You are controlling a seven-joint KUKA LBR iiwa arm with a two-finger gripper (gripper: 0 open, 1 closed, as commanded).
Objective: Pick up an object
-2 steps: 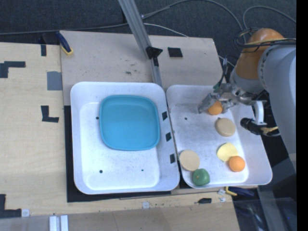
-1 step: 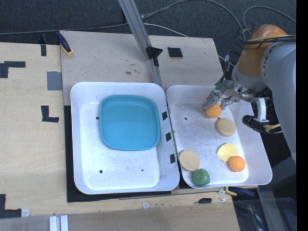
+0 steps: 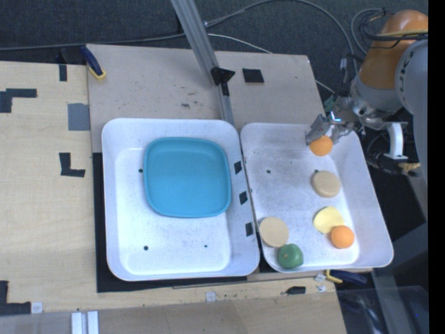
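My gripper (image 3: pixel 324 136) hangs over the far right corner of the right bin (image 3: pixel 292 152), shut on a small orange ball (image 3: pixel 320 146) that shows at its fingertips. The top of the ball is covered by the fingers. In the same bin lie a tan disc (image 3: pixel 325 184), a yellow piece (image 3: pixel 327 218) touching a second orange ball (image 3: pixel 341 236), another tan disc (image 3: pixel 273 231) and a green ball (image 3: pixel 290 255) by the near edge.
The left bin (image 3: pixel 125 207) holds a blue square plate (image 3: pixel 187 176). A metal post (image 3: pixel 201 40) slants up from behind the bins' shared edge. Cables and the arm's grey body (image 3: pixel 400 61) stand at the right of the bench.
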